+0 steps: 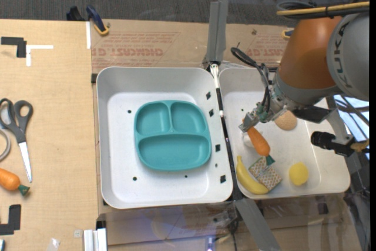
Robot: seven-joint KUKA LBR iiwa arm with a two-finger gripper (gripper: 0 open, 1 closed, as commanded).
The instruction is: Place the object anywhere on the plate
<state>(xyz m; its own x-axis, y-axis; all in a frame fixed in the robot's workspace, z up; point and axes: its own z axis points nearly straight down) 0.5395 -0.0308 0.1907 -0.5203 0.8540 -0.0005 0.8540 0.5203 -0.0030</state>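
Note:
A teal plate (173, 135) with three compartments lies in the middle of the left white bin (111, 144). The right bin (329, 182) holds an orange toy carrot (258, 142), a yellow banana (249, 177), a patterned square pad (265, 173), a yellow lemon (298, 173) and a beige rounded object (286, 121). My gripper (250, 121) is low over the right bin's left part, right at the carrot's upper end. The carrot slants down to the right, its green end toward the pad. Nothing lies on the plate.
The raised rims of the two bins meet between plate and gripper (222, 132). On the wooden bench at the left lie scissors (19, 126) and a second toy carrot (8, 180). Cardboard (147, 47) lies behind the bins.

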